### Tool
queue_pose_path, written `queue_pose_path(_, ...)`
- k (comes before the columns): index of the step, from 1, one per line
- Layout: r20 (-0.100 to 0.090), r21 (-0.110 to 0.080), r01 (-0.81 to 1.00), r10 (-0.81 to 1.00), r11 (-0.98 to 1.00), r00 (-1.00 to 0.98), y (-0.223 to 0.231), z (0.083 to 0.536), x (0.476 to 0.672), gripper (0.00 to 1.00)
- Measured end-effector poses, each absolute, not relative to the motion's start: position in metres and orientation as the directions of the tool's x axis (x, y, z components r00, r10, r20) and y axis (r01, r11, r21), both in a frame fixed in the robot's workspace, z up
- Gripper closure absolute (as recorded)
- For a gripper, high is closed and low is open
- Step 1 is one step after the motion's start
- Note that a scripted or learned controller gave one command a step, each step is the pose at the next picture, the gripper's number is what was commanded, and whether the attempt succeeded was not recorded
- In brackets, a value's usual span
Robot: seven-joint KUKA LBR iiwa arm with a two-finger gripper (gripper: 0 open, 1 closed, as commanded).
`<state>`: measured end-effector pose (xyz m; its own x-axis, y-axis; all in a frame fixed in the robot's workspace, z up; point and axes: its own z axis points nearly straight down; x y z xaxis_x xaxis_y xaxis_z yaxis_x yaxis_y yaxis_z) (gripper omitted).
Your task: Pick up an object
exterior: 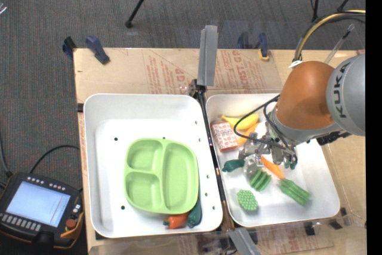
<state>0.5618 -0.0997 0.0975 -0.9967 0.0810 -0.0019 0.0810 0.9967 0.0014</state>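
My gripper [268, 155] hangs low over the middle of the right bin [325, 203], under the arm's orange band. An orange carrot [273, 168] lies right beneath it, partly covered by the gripper. Beside the carrot are a green ridged piece [259, 180] and a dark teal piece [233, 165]. A longer green ridged piece [296, 191] lies to the right and a round green dotted piece [247, 200] sits near the front. A yellow banana-like piece [240, 121] and a red-and-white packet [224, 135] lie at the back left.
The left bin [101, 128] holds a light green divided plate [161, 175], with an orange-red piece [176, 221] and a dark teal piece [194, 218] at its front edge. A grey post [208, 60] stands behind the bins. A pendant [39, 206] sits on the floor at left.
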Motion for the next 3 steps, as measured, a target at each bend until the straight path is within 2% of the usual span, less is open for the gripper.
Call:
queue_pose_path(1,0.004,0.002,0.019,0.019,1.0,-1.0,-0.125,0.089,0.475,1.0)
queue_pose_path(2,-0.018,-0.001,0.018,0.018,1.0,-1.0,-0.125,0.094,0.481,0.0)
queue_pose_path(3,0.001,0.002,0.147,0.147,0.989,-0.989,-0.091,0.087,0.494,0.0)
